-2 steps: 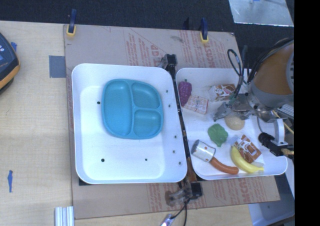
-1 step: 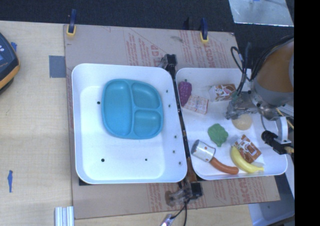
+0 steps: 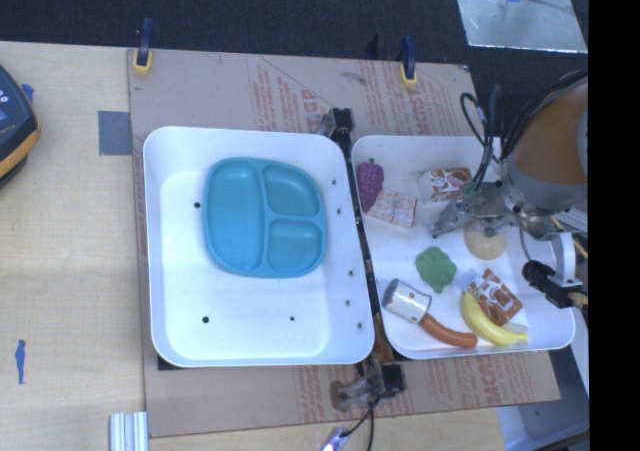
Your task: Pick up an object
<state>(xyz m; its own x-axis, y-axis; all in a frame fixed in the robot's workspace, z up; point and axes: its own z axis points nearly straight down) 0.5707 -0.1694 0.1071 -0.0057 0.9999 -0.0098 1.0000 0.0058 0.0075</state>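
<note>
My gripper (image 3: 452, 219) is low in the right bin (image 3: 560, 339), reaching in from the right under the orange-banded wrist (image 3: 553, 139). It sits between a snack packet (image 3: 446, 182) behind it and a green lump (image 3: 435, 268) in front of it. A beige round object (image 3: 488, 243) lies just to its right, partly under the arm. Also in this bin are a purple grape bunch (image 3: 370, 180), a pale packet (image 3: 395, 209), a silver can (image 3: 405, 300), an orange carrot (image 3: 448, 333), a banana (image 3: 488, 323) and a red-and-white packet (image 3: 497, 297).
The left bin (image 3: 175, 339) holds a blue divided plate (image 3: 265, 217). The raised wall between the two bins (image 3: 358, 239) runs close to the grapes and the can. A yellow-edged device (image 3: 12, 129) lies on the bench at far left.
</note>
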